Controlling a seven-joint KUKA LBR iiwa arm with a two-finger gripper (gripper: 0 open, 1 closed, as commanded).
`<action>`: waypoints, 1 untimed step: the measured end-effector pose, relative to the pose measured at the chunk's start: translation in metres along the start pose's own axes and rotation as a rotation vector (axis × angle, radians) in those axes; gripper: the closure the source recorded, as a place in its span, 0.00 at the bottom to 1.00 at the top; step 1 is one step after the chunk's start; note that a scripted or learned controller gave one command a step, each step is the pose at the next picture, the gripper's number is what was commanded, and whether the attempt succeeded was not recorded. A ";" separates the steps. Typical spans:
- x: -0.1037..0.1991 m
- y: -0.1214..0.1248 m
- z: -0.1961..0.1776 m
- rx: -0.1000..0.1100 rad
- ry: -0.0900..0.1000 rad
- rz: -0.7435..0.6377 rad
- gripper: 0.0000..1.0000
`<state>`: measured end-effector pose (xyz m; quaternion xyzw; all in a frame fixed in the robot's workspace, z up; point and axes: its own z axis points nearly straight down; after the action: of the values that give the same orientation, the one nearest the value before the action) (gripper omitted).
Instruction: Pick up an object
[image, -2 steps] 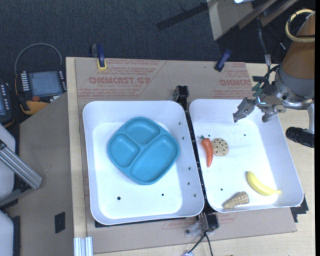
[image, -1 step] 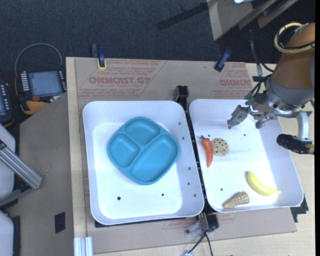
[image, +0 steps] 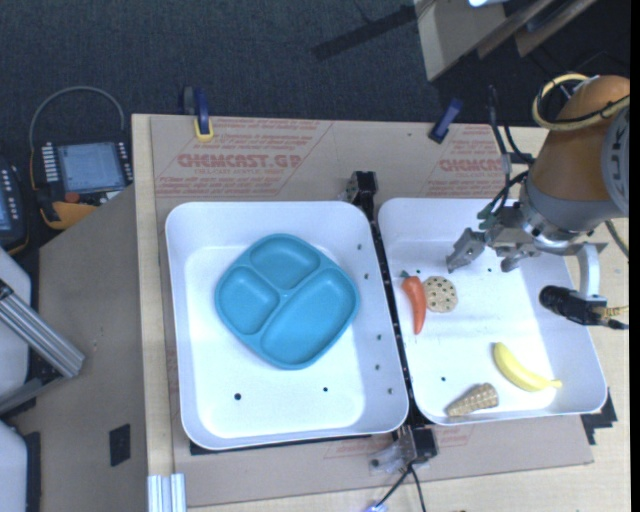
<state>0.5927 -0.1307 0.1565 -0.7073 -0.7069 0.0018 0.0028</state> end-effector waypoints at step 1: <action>-0.001 -0.006 0.044 -0.001 0.000 0.000 0.00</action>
<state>0.5864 -0.1312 0.1123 -0.7072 -0.7070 0.0013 0.0024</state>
